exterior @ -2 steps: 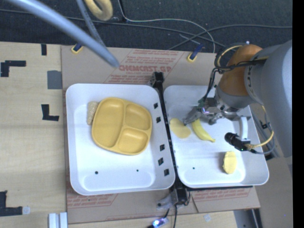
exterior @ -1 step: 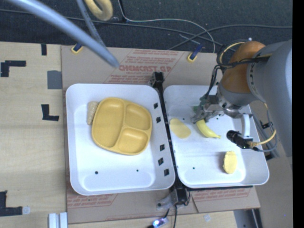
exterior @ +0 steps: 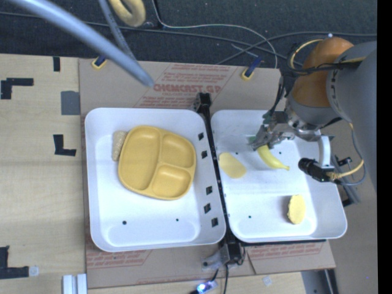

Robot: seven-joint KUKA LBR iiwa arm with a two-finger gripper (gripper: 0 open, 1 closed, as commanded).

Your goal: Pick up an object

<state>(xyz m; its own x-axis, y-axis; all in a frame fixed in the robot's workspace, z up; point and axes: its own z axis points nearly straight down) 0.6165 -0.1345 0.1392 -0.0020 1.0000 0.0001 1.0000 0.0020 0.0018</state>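
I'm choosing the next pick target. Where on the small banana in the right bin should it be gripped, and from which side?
Probably grip the banana across its narrow middle, coming straight down from above. It lies flat on the right bin floor, long and slim, with open floor along both sides. The gripper is at its upper end.

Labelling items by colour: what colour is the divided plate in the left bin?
Yellow; the divided plate shows clearly in the camera view.

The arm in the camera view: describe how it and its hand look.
The arm is a thick, rounded grey body with a bright orange band above the wrist. Thin cables loop around the orange part. Below it sits a grey wrist block, then the small dark metal hand. A black fitting with a yellowish cable juts out beside it.
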